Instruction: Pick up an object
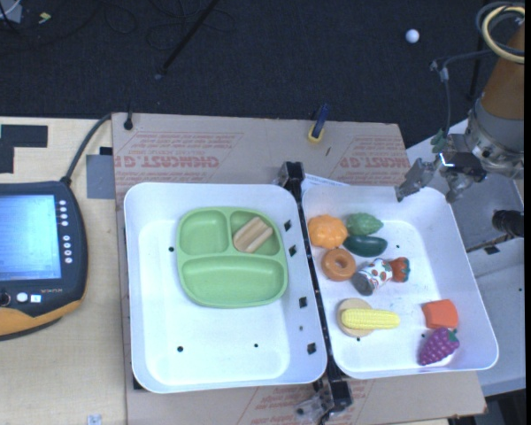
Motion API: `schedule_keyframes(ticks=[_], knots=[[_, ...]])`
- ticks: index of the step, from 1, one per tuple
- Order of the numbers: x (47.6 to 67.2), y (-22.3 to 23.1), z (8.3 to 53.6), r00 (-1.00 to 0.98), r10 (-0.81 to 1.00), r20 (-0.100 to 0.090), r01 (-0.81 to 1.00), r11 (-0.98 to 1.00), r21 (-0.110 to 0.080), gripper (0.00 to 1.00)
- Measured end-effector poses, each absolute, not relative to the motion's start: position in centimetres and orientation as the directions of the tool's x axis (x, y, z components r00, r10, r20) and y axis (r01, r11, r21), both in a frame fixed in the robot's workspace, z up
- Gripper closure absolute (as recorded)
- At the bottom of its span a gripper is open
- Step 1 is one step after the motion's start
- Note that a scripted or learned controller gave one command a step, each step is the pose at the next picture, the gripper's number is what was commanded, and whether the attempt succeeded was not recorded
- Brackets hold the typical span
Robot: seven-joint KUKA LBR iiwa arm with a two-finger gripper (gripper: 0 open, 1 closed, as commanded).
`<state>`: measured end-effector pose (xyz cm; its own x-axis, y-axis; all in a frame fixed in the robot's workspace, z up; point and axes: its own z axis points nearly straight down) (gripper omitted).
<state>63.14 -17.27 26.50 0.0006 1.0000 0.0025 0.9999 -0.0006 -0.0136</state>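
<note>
Above the right bin's far corner, gripper hovers, jaws spread apart, holding nothing | nearest toy: green pepper, below-left of jaws, long axis crosswise | orange beyond it, farther left.

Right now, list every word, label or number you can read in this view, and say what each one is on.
"CHECKMATE" or similar, in red, upside down: on the cardboard sheet behind the bins; my reading is uncertain.
A second red print on the same cardboard near its right end: too blurred to read.
Red print on the cardboard's front edge: too blurred to read.
Screen and buttons of the teach pendant: too small to read.
</note>
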Motion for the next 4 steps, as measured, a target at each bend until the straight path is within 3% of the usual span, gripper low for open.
schedule_keyframes(ticks=[1, 3, 4], knots=[[63.3, -17.3, 27.3, -0.001, 1.0, 0.0, 1.0, 0.001, -0.001, 0.0], [64.2, -17.8, 14.9, -0.001, 1.0, 0.001, 1.0, 0.001, -0.007, 0.0], [64.9, -17.6, 12.1, -0.004, 1.0, -0.004, 1.0, 0.004, 0.017, 0.0]])
